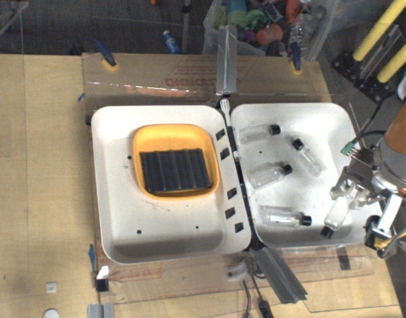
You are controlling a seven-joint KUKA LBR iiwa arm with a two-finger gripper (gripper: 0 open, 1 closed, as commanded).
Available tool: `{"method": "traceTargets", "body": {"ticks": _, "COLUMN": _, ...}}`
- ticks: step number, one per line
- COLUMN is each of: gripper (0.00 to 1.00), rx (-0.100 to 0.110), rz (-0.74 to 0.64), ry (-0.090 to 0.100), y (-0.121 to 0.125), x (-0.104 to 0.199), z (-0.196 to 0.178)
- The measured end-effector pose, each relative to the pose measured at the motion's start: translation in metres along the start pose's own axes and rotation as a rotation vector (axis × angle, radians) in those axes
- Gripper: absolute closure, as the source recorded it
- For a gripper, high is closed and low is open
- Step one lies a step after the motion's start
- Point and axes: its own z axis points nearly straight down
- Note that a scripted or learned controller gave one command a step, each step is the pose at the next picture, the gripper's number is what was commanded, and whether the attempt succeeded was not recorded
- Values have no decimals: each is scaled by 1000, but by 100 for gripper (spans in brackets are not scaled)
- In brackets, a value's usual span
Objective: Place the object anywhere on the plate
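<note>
hand (354, 192): seen low over the near right corner of the right bin (335, 114), and a clear vial with a black cap (336, 215) is seen hanging from it, cap down; it looks grasped by its top end.
object: held right under the hand, just above the bin floor.
other vials: four more are lying out to the hand's left, the nearest one (286, 216) just beside the held vial's cap.
plate (174, 134): an orange plate with a dark ridged insert (175, 169), set well to the hand's left in the left bin (116, 124), across the divider (234, 171).
step: the pickup is judged made, the carry not yet begun.
next: a lift clear of the wall is called for, then a long sweep left and a release over the plate.
</note>
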Motion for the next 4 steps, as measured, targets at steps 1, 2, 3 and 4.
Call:
{"method": "traceTargets", "body": {"ticks": 1, "gripper": 100, "rx": -4, "rz": -73, "ry": -2, "y": 71, "x": -22, "z": -15}}
{"method": "traceTargets", "body": {"ticks": 2, "gripper": 100, "rx": -3, "rz": -96, "ry": -3, "y": 126, "x": 19, "z": -7}}
{"method": "traceTargets", "body": {"ticks": 3, "gripper": 100, "rx": -3, "rz": -68, "ry": -2, "y": 175, "x": 43, "z": -12}}
{"method": "traceTargets", "body": {"ticks": 4, "gripper": 100, "rx": -6, "rz": -308, "ry": -3, "y": 186, "x": 64, "z": -17}}
